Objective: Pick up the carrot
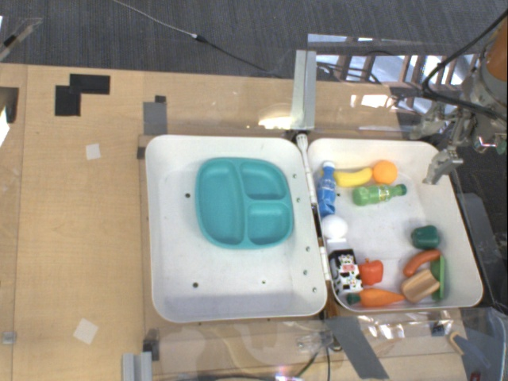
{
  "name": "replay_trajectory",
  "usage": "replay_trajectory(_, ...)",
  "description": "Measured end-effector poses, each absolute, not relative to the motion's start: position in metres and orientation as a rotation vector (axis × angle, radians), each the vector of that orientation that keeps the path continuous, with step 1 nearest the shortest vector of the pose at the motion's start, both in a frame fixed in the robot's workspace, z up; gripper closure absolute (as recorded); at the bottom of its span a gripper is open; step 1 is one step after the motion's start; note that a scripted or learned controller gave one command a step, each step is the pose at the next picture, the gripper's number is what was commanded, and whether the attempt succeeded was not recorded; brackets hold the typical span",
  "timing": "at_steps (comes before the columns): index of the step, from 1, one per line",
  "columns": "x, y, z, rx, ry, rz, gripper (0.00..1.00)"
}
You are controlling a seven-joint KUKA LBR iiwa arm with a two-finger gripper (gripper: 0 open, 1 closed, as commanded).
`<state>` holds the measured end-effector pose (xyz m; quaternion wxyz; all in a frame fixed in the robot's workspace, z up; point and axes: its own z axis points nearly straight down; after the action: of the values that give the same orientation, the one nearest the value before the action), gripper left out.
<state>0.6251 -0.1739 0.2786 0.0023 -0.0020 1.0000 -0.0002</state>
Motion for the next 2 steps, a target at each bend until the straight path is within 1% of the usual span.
replay_trajectory(1, 0.669, -0.204, 0.162, 0.722, 3.059, 0.001, 0.0)
replay_trajectory(2, 0.662, -0.207, 0.103, 0.538, 3.091, -0.003, 0.0)
